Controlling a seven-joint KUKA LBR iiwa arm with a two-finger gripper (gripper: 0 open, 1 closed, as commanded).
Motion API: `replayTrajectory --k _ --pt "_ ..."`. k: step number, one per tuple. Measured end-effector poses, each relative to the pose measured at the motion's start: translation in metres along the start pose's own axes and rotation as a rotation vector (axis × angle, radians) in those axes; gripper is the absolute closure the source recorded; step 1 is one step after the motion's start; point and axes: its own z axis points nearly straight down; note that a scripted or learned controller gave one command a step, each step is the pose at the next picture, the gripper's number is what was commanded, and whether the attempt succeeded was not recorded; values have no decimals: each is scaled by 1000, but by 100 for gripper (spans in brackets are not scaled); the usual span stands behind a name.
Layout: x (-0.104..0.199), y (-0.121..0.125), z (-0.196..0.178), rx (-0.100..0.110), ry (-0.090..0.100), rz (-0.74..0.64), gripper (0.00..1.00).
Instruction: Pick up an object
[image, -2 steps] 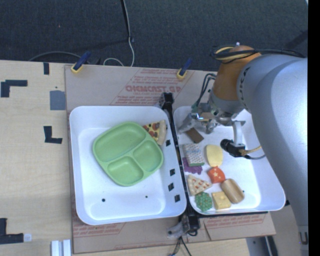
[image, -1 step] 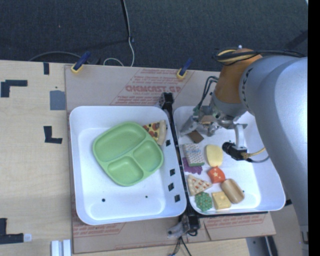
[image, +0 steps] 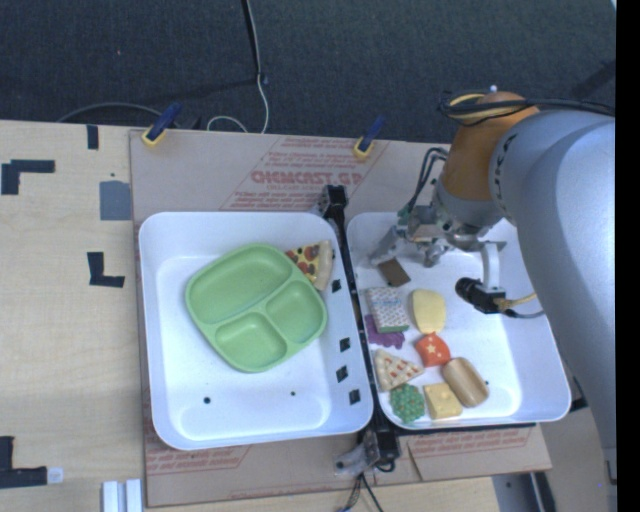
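Eight toy food pcs sat in the right bin (image: 540, 352), and the gripper (image: 412, 243) hung over that bin's far-left corner. Couldn't tell from this angle whether it was open or closed; nothing visibly held. The nearest candidate was the flat brown block (image: 394, 272), just beside the gripper on the near-left side, i.e. toward the camera and slightly toward the divider wall (image: 346, 300). The block looked roughly rectangular with its long axis on a slight diagonal, but it was too small to be sure. My read: a short move toward cam plus a descent would put the tool over it, w/ wrist yaw set across the short side. Clearance was OK on the far and right sides, tighter on the left since the divider wall was close. Next nearest were the purple/white piece (image: 388, 312) and the yellow piece (image: 429, 310), side by side just below the block but not touching it, as far as I could tell. Further toward cam, packed close together: red tomato (image: 433, 349), waffle wedge (image: 395, 370), green piece (image: 407, 403), yellow cube (image: 442, 401), brown roll (image: 465, 380). That cluster looked riskier to grab from, since neighbours were likely to get bumped. The left bin (image: 200, 405) held a green divided plate (image: 255, 305) and a pizza slice (image: 315, 261) at the plate's far-right edge, both well off from the tool and across the wall.
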Motion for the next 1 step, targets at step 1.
replayTrajectory --k 1 --pt "24 5 0 2 -4 -2 0"
